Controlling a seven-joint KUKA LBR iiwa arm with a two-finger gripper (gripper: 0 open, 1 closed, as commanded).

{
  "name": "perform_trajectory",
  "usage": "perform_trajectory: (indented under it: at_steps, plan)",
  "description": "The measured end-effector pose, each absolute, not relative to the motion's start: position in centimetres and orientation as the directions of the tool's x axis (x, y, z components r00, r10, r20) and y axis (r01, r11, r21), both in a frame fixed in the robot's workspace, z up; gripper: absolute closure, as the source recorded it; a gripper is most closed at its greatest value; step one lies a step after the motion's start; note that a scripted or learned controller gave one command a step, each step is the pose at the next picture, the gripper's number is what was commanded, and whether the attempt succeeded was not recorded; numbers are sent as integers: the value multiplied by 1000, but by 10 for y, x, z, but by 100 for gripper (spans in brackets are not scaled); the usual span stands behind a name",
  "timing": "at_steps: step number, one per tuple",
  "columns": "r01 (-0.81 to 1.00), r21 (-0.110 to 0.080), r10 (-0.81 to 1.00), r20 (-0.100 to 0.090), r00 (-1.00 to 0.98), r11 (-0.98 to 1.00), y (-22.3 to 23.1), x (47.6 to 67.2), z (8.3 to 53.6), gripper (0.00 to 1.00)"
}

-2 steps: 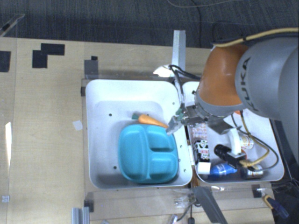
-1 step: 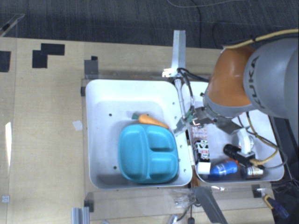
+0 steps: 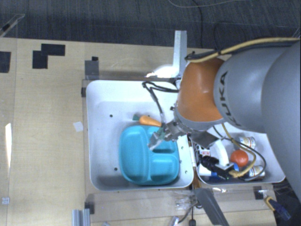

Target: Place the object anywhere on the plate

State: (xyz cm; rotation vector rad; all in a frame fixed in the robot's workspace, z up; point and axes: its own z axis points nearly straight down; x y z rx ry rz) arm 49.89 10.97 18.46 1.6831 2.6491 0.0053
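Note:
A blue plate with divided compartments lies in the front part of the left bin. An orange carrot-like object with a green end rests on the bin floor just behind the plate's far edge. My gripper hangs over the plate's right rear corner, close to the carrot's right end. The arm's orange band and grey wrist cover the space to its right. I see nothing plainly between the fingers.
The right bin holds a red ball-like object, cans, a white item and dark blue pieces. Black cables loop from the wrist over the left bin's rear. A metal post stands behind the bins.

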Motion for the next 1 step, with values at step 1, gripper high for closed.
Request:
perform_trajectory:
  at_steps: [1]
  plan:
    - [905, 9, 905, -1, -425, 425, 110, 501, 195, 100]
